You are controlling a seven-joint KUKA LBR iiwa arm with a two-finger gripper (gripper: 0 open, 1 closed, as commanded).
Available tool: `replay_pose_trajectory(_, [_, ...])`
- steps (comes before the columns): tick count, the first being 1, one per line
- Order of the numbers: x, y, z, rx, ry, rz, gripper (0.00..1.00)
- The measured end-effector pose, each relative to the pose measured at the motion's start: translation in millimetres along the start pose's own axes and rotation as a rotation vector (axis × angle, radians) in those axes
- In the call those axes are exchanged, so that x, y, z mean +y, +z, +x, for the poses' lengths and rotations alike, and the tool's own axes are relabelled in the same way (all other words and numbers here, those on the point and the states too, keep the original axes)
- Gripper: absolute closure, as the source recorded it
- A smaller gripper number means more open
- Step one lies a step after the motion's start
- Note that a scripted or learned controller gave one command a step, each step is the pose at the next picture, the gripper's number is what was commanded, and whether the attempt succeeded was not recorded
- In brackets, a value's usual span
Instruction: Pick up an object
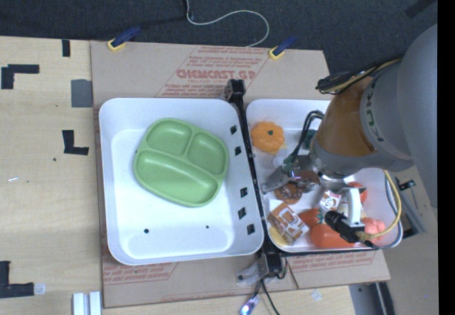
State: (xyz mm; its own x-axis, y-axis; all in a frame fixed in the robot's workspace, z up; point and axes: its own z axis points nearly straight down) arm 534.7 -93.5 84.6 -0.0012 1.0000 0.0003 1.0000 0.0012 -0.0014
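The arm (355,129) reaches in from the right and goes down into the right bin (395,232). The gripper (293,177) is low over the middle of this bin, among a small heap of toys. From this slanted view I cannot tell its state, because the metal parts mix with the things under them. I see nothing clearly held.

The right bin carries many small things that could be picked. A small orange pumpkin (268,136) stands alone near the upper left corner of the bin, just beside the divider between the two bins. A flat waffle-like piece (284,222) lies at the lower left, and a red-orange round thing (318,230) touches it on the right. A small white box (331,202) lies in the middle, and a pink round thing (375,225) sits near the right wall. The left bin (114,164) holds a green divided plate (181,161).

I judge that the pumpkin is the easiest to take. It looks light and rather stiff, probably plastic, with a smooth and a little slippery skin. It is round, so the gripper should close across its widest part, from directly above. The things in the heap look light too, but they touch each other, so a grasp there may push them away or catch two together.
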Motion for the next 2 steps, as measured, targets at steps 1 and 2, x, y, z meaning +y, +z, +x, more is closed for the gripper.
replay_pose_trajectory(1, [-1,-10,0,0.0,0.001,0.001,1.0])
replay_pose_trajectory(2, [20,-110,49,0.001,-0.007,-0.011,1.0])
